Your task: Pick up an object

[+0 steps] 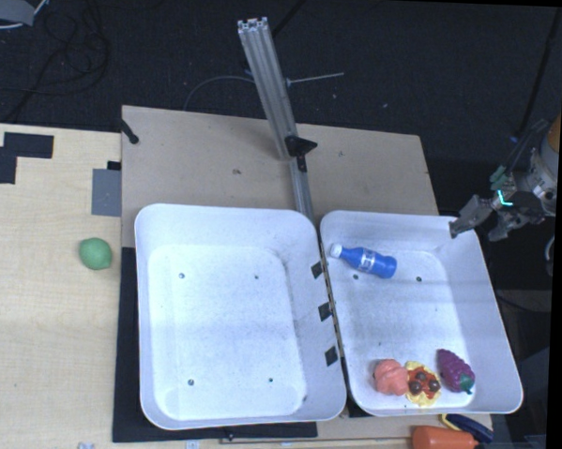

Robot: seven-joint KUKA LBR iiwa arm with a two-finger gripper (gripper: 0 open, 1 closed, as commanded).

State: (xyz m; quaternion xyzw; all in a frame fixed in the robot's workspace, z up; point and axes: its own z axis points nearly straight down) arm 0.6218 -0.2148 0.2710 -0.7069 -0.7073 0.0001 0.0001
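Note:
The right bin point(476, 276) holds a blue bottle point(365, 261) with a white cap, lying on its side near the back left corner. At the bin's front right lie a pink-orange lump point(390, 377), a small yellow and red toy point(423, 384) and a purple grape bunch point(455, 371), close together. My gripper point(480, 226) hovers over the bin's back right rim, well to the right of the bottle. Its dark fingers stand apart, open, and nothing is between them.
The left bin point(148, 259) lies beside the right one, with black clips at the shared rim. A green ball point(96, 253) rests on the bench at the left. An orange carrot-like toy point(443, 441) lies outside the right bin's front edge. A slanted metal bar point(274, 87) stands behind the bins.

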